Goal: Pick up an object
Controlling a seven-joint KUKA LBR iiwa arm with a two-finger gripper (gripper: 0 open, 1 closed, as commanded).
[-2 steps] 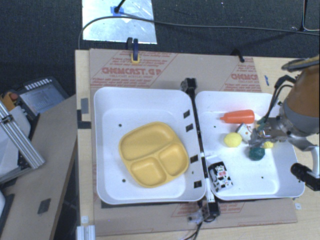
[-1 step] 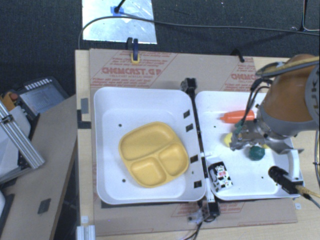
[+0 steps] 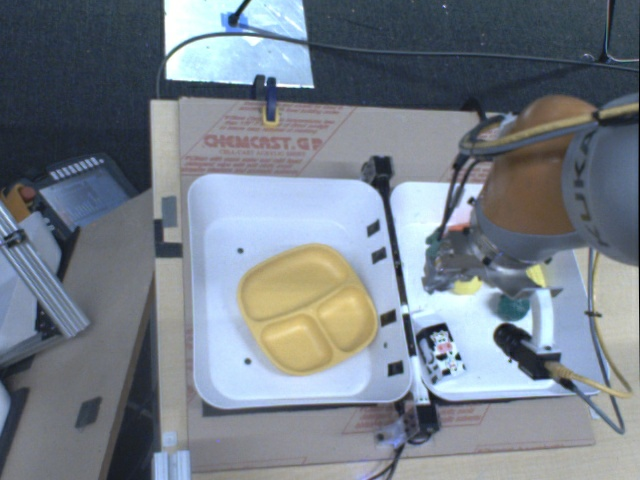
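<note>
The bench [image 3: 165, 318] is carrying two white bins, and the arm [image 3: 540, 178] is leaning over the right bin [image 3: 480, 373], with the pincer [image 3: 440, 271] hanging low near that bin's inner wall. How wide the pincer is standing cannot be told, since the wrist is hiding it from above, and nothing is showing in its hold. The left bin [image 3: 215, 268], well off to the pincer's left across the wall, is holding a yellow divided plate [image 3: 305, 308]. The plate is looking stiff, light and smooth, and is lying flat, so only its raised rim is offering a hold, and that would probably be a slippery one. A yellow lump [image 3: 466, 287] is lying just beside the pincer on its right, half tucked under the wrist. It is seeming the likeliest target, being the closest, though its shape is partly hidden. It is appearing small and light, perhaps soft or rounded, so a pinch across its middle would likely be safest, as a rounded thing may be squirting out sideways. A teal piece [image 3: 511, 307] is sitting further right, beyond the lump, too hidden to judge. A small white block [image 3: 440, 351] with dark and red marks is resting nearer the camera than the pincer, close to the wall. It is looking hard and light, with flat sides suiting a squeeze, though the wall may be crowding one side.
</note>
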